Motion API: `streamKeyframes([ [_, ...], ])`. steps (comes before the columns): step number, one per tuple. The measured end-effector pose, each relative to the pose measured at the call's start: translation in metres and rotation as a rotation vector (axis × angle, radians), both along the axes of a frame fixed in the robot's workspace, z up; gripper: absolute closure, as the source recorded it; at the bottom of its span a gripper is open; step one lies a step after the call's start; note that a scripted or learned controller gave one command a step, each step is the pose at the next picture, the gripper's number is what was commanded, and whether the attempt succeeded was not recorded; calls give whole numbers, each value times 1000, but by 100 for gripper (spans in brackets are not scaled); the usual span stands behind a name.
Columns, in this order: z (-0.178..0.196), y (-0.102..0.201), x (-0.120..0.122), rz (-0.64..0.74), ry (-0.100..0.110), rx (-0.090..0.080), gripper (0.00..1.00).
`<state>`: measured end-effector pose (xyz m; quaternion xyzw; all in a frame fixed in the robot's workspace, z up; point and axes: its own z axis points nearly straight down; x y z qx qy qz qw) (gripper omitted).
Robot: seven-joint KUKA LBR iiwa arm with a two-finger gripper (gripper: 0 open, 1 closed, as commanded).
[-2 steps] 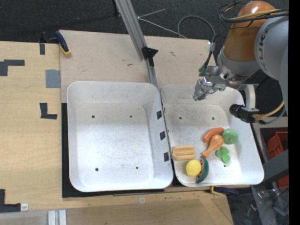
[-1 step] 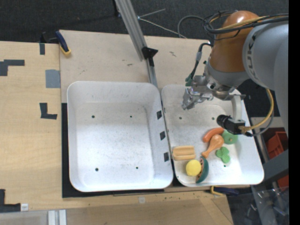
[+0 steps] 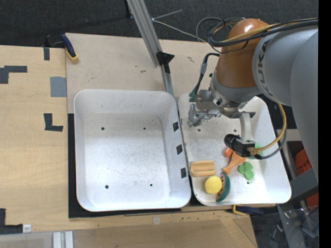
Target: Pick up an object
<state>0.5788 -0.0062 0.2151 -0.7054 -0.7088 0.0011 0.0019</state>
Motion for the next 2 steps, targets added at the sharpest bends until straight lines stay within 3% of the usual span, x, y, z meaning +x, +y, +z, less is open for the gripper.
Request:
streamKeyframes([
  [2,3,88,-46,1,1,0,100],
])
